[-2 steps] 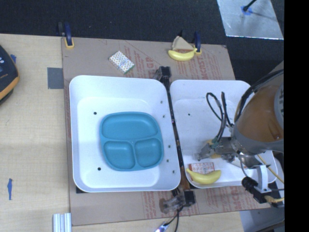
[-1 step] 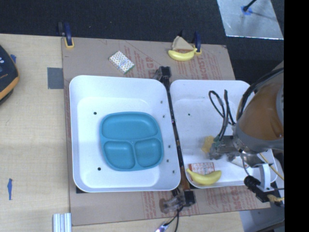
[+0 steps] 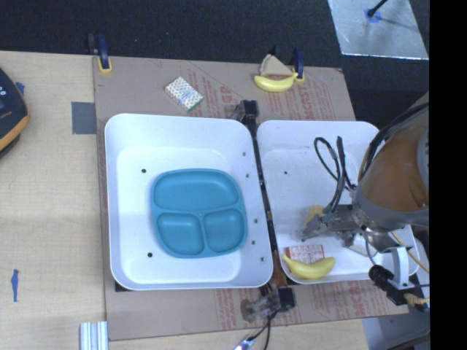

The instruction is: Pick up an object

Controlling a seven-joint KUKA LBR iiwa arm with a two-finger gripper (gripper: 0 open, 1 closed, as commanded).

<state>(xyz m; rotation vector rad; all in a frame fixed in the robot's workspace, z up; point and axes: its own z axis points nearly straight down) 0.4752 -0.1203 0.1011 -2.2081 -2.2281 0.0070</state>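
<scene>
The arm (image 3: 394,177) reached in from the right, bent low over the right bin (image 3: 292,141), its gripper (image 3: 319,227) down near the bin floor beside a small yellow object (image 3: 314,213). Whether it was spread or pinching anything could not be told. A banana (image 3: 308,268) lay at the near edge, touching a red-and-white packet (image 3: 305,253) whose print was unreadable. A blue divided plate (image 3: 198,211) sat in the left bin (image 3: 124,195).
</scene>
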